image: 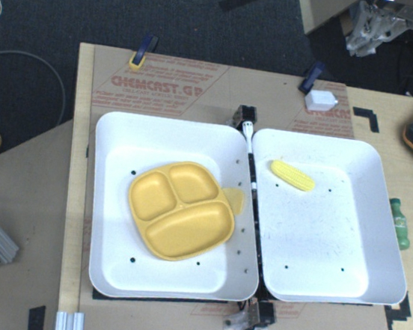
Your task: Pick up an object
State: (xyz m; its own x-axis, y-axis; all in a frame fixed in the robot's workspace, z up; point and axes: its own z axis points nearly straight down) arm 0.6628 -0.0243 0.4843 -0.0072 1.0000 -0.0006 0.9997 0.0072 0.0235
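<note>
Corn cob (292, 175) well below end effector (371, 31)

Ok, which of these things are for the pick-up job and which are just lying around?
For the job: yellow tray in the left bin; corn cob in the right bin.
Lying about: yellow clamp, blue clamp, white block, green clip.

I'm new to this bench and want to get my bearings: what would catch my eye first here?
The big yellow divided plate, with three compartments, lies in the left bin and stands out sharply against the white. In the right bin, a small yellow corn cob lies alone near the far left corner. The gripper hangs well beyond the bins at the top of the view, away from both.
</note>
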